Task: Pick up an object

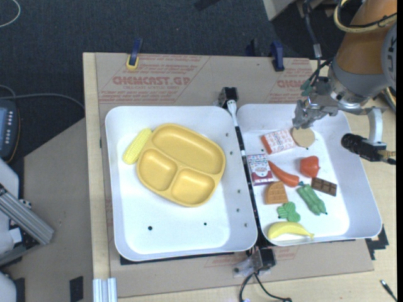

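Note:
My gripper [305, 117] hangs over the back of the right bin [360, 200]. Just below its tip lies a round tan cookie [304, 138]; whether the two touch is unclear. Left of the cookie is a red-and-white packet [277, 141]. Further forward lie a small printed packet [257, 167], an orange carrot [284, 174], a red pepper [309, 165], a brown chocolate bar [324, 186], an orange waffle piece [275, 194], a green pea pod [312, 200], broccoli [289, 211] and a banana [289, 231].
The left bin [126, 219] holds a yellow divided plate [181, 163] with a corn cob [136, 145] beside it. A black divider [241, 156] runs between the bins. Blue clamps [276, 55] sit on the bench's far edge.

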`<state>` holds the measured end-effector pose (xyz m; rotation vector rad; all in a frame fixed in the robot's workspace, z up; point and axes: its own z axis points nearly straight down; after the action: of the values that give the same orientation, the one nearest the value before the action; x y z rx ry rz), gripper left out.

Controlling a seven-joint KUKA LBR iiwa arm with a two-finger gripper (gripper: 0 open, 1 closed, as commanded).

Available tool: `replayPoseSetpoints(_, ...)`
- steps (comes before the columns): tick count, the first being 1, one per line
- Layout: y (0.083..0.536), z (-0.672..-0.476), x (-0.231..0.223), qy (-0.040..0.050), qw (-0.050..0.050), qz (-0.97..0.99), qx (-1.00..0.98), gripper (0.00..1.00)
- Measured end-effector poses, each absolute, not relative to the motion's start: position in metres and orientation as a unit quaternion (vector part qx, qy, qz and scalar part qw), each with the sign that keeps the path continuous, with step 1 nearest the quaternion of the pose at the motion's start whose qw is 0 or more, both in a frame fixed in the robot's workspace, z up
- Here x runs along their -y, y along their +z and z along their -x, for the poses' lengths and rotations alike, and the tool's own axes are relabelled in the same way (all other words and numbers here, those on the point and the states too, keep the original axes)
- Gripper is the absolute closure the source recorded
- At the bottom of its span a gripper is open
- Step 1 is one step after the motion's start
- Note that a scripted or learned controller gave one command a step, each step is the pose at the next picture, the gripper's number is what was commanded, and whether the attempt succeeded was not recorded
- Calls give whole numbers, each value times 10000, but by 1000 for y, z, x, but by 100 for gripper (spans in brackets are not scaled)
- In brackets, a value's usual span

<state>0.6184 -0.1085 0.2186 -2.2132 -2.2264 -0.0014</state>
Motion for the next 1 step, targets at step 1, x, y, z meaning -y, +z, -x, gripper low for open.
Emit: replayPoseSetpoints(1, 230, -628, 55, -15, -8, 7048, 7094, 100)
